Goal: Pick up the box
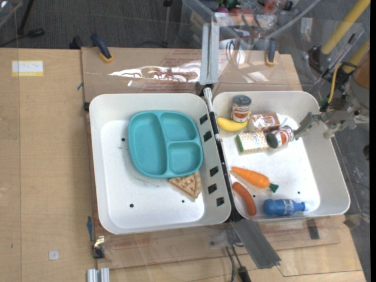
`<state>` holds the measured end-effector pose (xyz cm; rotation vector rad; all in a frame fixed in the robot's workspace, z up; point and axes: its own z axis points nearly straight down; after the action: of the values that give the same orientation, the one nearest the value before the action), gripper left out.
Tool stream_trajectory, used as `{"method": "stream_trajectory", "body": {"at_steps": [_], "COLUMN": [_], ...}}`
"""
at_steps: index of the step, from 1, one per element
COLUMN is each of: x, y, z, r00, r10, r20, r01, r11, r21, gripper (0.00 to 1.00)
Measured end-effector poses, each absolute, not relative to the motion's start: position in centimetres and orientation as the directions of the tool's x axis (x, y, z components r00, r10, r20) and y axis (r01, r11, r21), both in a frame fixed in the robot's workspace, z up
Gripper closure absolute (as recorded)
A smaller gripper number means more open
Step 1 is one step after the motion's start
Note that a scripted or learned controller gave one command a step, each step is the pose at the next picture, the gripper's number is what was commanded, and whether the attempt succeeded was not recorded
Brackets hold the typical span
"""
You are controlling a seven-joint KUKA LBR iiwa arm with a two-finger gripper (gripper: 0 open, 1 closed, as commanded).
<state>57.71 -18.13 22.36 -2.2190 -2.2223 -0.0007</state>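
Observation:
A small pale box [252, 141] with coloured specks lies flat in the right bin [329, 175], near its back middle. Just behind it sits a smaller red and white box [265, 121]. A red and white can [279, 137] lies on its side against the pale box's right end. My gripper [309, 126] hangs over the right bin's back right part, to the right of the can and a short way from both boxes. Nothing shows in its grasp.
In the right bin are also an upright tin [241, 107], a banana [231, 124], a carrot [254, 178], a red sausage [245, 198] and a blue bottle [283, 207]. The left bin [111, 175] holds a teal divided plate [164, 143] and a waffle piece [187, 185].

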Motion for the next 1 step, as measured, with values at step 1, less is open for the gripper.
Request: {"method": "stream_trajectory", "body": {"at_steps": [1], "x": [63.22], "y": [-13.53], "z": [10.35], "r00": [0.083], "r10": [0.997], "r20": [-0.002], "r01": [0.996], "r11": [-0.083], "r21": [0.018], "gripper": [0.0]}}
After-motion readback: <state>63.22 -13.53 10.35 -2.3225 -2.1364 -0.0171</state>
